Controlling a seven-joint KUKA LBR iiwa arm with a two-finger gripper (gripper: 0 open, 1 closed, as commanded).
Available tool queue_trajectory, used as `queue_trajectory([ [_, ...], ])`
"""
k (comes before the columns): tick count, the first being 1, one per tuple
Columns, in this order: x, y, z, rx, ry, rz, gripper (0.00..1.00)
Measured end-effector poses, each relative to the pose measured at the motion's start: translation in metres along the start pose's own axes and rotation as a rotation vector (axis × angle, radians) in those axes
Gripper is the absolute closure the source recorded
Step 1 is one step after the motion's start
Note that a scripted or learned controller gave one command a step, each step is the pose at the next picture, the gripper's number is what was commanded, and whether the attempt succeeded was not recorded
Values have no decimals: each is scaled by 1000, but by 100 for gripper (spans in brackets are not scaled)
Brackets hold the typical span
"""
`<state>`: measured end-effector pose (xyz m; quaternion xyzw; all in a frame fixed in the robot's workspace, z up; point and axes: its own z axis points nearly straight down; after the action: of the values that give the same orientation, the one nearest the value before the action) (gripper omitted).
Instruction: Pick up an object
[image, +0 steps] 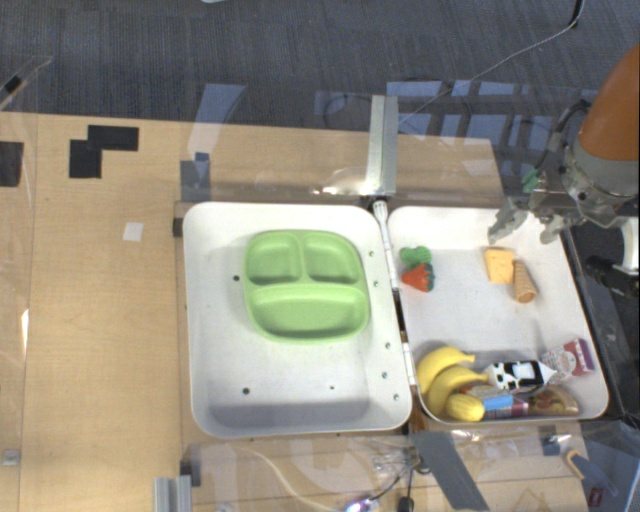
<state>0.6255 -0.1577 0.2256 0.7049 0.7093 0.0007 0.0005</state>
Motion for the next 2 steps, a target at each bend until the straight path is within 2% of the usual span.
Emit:
queue_trajectory([
  [1,-20,4,131,-3,0,85,0],
  [2,-19,6,122,-5,0,80,100],
])
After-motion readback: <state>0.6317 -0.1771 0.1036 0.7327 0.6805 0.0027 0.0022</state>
